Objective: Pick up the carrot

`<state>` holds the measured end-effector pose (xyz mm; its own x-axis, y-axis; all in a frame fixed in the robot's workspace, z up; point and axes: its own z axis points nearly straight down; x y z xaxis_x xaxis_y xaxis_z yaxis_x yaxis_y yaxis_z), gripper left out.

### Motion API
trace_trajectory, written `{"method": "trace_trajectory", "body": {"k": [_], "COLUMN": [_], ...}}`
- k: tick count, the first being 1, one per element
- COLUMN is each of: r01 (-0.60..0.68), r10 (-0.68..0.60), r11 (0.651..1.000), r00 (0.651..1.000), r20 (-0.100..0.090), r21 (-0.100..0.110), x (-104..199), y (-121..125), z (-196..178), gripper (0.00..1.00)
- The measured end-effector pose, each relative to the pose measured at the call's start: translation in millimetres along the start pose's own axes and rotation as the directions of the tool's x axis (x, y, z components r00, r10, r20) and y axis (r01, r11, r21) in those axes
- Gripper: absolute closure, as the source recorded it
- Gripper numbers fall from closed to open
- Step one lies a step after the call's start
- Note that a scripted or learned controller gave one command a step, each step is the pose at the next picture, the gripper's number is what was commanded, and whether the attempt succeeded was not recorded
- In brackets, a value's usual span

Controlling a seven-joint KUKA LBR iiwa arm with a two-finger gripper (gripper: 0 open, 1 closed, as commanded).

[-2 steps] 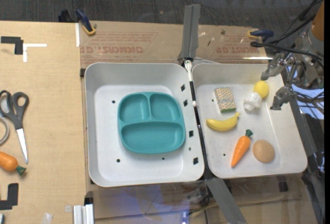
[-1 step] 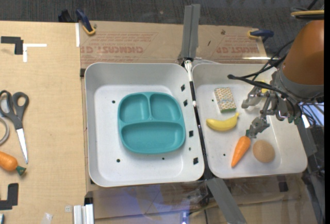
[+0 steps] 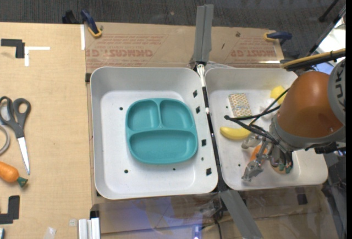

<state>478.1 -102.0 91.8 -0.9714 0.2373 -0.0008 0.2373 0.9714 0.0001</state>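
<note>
Hand (image 3: pixel 254 169) is low in the right white bin (image 3: pixel 313 177), fingers' state can't be told, over a small orange carrot (image 3: pixel 257 151) beside a yellow banana (image 3: pixel 235 133). Step: reaching to grasp; next, close on the carrot and lift.

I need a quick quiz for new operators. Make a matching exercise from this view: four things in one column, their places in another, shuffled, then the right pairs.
Things:
1. teal divided plate
2. banana
3. scissors
4. gripper

Places:
A. on the wooden bench, left of both bins
B. in the left bin
C. low over the front of the right bin
D. in the right bin, near its left wall

Pairs: 1-B, 2-D, 3-A, 4-C
</note>
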Motion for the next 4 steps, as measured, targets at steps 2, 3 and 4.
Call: {"method": "trace_trajectory", "body": {"k": [2, 3, 4], "r01": [0.195, 0.4, 0.401], "r10": [-0.195, -0.4, -0.401], "r11": [0.981, 0.917, 0.916], "r00": [0.981, 0.917, 0.916], "r20": [0.002, 0.002, 0.002], "r21": [0.0, 0.0, 0.0], "x": [14, -7, -7], "y": [62, -7, -7], "z": [-100, -92, -92], "gripper": [1.0, 1.0, 0.0]}}
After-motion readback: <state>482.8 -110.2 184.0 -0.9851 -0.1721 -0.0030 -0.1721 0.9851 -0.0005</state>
